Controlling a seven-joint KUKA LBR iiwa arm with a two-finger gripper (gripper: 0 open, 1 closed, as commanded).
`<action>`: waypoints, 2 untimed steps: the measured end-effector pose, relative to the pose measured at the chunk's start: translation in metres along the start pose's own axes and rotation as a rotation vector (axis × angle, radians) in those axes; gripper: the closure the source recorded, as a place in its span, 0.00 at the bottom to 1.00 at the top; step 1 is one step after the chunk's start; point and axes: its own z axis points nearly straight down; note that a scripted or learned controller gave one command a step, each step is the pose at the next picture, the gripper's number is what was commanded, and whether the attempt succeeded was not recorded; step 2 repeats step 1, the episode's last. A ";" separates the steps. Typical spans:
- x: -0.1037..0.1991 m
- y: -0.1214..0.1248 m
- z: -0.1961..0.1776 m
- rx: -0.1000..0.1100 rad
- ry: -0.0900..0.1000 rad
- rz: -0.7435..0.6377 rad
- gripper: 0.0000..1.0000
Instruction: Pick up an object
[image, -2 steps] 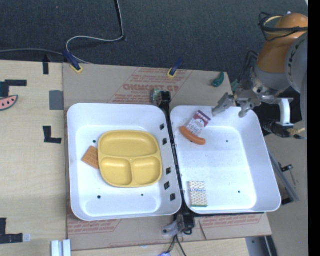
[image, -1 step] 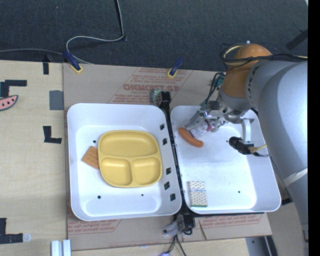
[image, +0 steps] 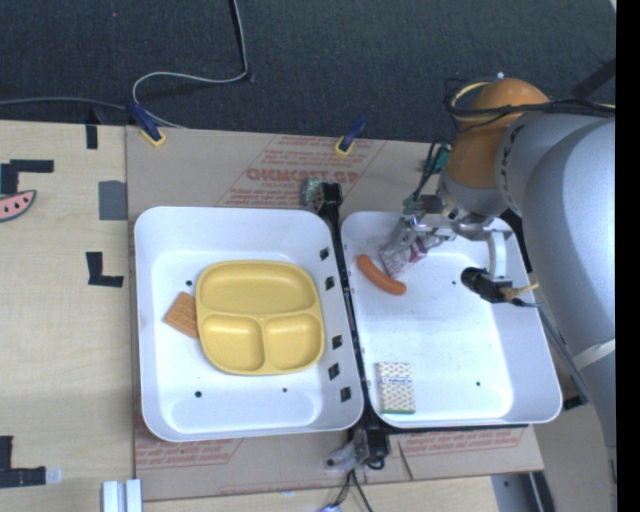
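Down at the bottom of the frame you've got the front rims of the two white bins, and near the lower left corner of the right bin (image: 520, 385) there's a small patterned packet (image: 396, 387) lying flat, well apart from everything else in there. Moving up a bit, the left bin (image: 160, 380) is holding a yellow divided tray (image: 262, 315), with a brownish cracker-looking square (image: 181, 315) poking out from under the tray's left edge. Further up in the right bin, you'll spot an orange sausage-shaped object (image: 382, 276) lying at a slant near the bin's upper left, close to the divider between the bins. Just up and to the right of it is the gripper (image: 408, 250), hanging low over the bin floor with its tip right beside the sausage's upper end; honestly you can't tell from this angle whether it's spread or closed, or whether it's actually touching the thing, and nothing is clearly sitting between its tips. Behind that, the grey arm (image: 575, 230) fills the right side of the frame, with the orange band (image: 490, 125) up near the top right. At the very back, the cardboard sheet (image: 290, 170) under the bins meets dark flooring with a cable (image: 200, 75) running across it.
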 end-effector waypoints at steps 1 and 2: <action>0.072 -0.059 -0.126 -0.001 -0.002 0.002 1.00; 0.072 -0.059 -0.126 -0.001 -0.002 0.002 1.00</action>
